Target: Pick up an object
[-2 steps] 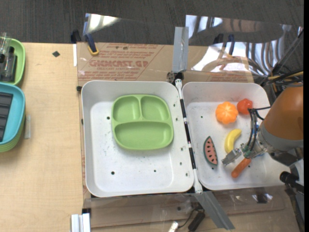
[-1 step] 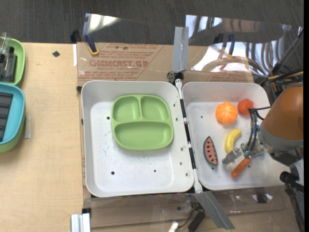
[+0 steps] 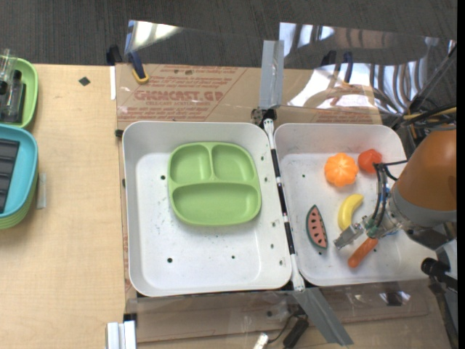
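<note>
From my seat I count two white bins side by side on the tabletop [image 3: 65, 253]: the left bin [image 3: 145, 260] and the right bin [image 3: 309, 264]. The left bin carries one thing, a green divided plate [image 3: 214, 184] with three compartments, lying flat toward the bin's far side. The right bin carries five toy foods: one orange [image 3: 340, 170] and one red tomato [image 3: 370, 160] just beside each other at the far side, one yellow banana [image 3: 349, 211] nearer the middle, one watermelon slice [image 3: 316, 227] to the banana's left, and one carrot [image 3: 362, 252] toward the near right. The arm [image 3: 429, 184] comes in from the right, its orange band over the bin's right edge, and the hand [image 3: 352, 236] is down low in the right bin, between the banana and the carrot, with its tip right against the carrot's upper end. I cannot tell how far the hand is spread, nor whether it has hold of anything; the carrot appears to lie on the bin floor. Off at the left edge of the tabletop sits a stack of green and blue trays [image 3: 16, 158].
</note>
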Available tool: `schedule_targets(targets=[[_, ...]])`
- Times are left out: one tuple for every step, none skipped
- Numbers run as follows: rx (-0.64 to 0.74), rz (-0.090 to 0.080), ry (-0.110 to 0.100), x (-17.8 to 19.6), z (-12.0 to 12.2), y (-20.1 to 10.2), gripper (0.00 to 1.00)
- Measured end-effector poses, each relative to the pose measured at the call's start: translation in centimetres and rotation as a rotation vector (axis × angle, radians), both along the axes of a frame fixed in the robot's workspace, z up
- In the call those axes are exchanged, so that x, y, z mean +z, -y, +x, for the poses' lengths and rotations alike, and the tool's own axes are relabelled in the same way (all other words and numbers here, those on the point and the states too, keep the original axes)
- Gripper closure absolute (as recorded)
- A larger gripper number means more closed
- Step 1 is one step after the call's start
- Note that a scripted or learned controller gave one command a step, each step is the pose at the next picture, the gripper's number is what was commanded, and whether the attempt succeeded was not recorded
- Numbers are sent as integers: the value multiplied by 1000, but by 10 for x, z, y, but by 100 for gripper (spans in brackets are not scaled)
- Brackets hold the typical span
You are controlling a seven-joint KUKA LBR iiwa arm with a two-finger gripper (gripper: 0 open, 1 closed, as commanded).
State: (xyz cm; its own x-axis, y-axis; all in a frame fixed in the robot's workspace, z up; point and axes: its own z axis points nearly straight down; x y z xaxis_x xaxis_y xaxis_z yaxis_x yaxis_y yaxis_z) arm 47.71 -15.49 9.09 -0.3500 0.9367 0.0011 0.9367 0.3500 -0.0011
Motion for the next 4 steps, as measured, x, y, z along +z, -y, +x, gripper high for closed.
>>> schedule_targets(targets=[[0, 0, 0, 0, 0, 0, 0], [0, 0, 0, 0, 0, 0, 0], [0, 0, 0, 0, 0, 0, 0], [638, 2, 1, 0, 6, -52, 0]])
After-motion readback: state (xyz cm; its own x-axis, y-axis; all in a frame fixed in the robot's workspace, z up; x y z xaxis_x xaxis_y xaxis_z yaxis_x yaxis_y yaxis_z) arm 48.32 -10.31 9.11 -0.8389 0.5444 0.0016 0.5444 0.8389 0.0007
